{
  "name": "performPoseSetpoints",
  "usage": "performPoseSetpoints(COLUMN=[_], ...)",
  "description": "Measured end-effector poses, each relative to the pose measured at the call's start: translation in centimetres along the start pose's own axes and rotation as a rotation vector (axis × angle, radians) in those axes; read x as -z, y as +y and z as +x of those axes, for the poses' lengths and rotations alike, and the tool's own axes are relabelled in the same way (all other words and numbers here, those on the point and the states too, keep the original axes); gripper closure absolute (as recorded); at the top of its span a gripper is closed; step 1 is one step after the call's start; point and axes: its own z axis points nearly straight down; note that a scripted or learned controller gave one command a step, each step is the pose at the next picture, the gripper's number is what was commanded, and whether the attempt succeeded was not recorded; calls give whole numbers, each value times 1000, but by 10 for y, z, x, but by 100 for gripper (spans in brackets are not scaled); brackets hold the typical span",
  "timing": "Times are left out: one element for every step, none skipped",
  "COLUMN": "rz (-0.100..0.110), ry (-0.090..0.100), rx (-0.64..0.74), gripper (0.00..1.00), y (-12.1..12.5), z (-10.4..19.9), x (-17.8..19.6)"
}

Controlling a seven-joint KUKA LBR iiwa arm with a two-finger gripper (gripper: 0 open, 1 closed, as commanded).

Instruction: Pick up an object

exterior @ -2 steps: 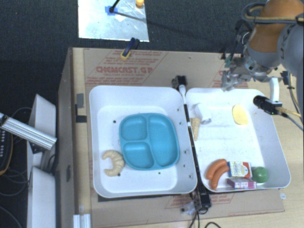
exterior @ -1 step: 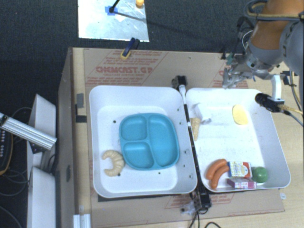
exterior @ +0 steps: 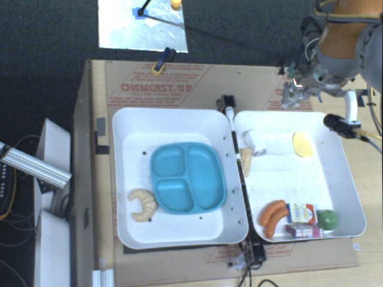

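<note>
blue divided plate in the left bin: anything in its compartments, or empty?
Empty. The blue plate shows bare blue in all its compartments; the croissant lies beside it on the floor of the left bin, by the plate's lower-left edge.

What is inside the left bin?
The left bin holds a blue divided plate and a croissant beside it. Whatever lies under the plate is covered.

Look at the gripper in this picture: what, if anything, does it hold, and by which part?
It cannot be told. The gripper hangs above the far edge of the right bin, too small and blurred to judge, and no object shows at it.
</note>
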Motion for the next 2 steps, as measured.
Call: performPoseSetpoints(rz=[28, 21], ry=[2, 0], rx=[-9, -8], gripper=[100, 100], y=[-33, -31], z=[24, 23], x=[-71, -58])
